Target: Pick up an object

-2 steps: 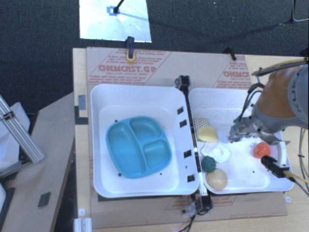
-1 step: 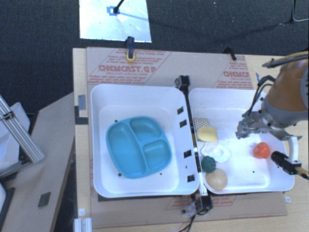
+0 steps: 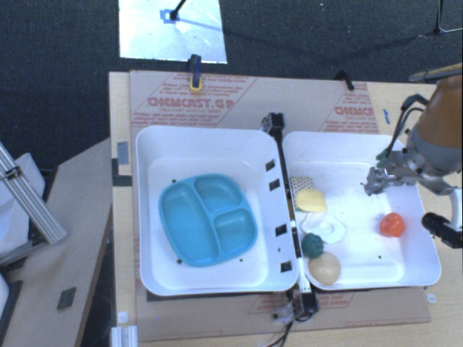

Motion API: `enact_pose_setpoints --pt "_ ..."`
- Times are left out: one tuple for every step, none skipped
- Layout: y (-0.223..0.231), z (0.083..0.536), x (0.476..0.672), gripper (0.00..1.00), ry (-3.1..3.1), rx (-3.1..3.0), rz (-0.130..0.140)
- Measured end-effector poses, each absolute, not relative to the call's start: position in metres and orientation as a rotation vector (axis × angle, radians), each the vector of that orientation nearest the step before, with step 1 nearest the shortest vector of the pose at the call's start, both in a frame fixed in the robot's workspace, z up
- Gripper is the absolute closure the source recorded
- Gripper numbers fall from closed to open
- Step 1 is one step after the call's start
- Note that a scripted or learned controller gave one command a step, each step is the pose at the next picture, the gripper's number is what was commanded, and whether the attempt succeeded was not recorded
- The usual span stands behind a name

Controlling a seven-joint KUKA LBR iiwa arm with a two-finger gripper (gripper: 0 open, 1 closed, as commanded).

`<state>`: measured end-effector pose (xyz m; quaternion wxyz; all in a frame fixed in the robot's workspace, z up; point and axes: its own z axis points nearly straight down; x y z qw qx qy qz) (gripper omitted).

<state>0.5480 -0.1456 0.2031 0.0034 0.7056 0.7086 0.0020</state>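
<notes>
We've got a small orange-red object [image 3: 391,224] sitting near the right bin's [image 3: 362,272] right wall; it's roundish, so no real long axis to call. Gripper [image 3: 376,181] hovers up-left of it, nothing between its fingers, though whether they're spread we can't tell. Left bin [image 3: 152,215] holds a blue divided tray [image 3: 208,219].

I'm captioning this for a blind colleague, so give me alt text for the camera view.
A grey robot arm's gripper hovers over the right shallow white bin, which holds an orange ball, a yellow lumpy object, a teal ball and a tan ball. The left shallow white bin holds a blue divided plastic tray.
</notes>
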Motion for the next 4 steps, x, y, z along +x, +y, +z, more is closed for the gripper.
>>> enact_pose_setpoints --pt "-0.097 0.200 0.542 1.00 2.232 2.212 0.003" --pt "-0.032 0.202 0.546 1.00 2.235 2.209 0.005" --pt "0.025 0.197 0.546 1.00 2.235 2.210 0.004" --pt "0.083 0.194 0.544 1.00 2.234 2.210 0.003"
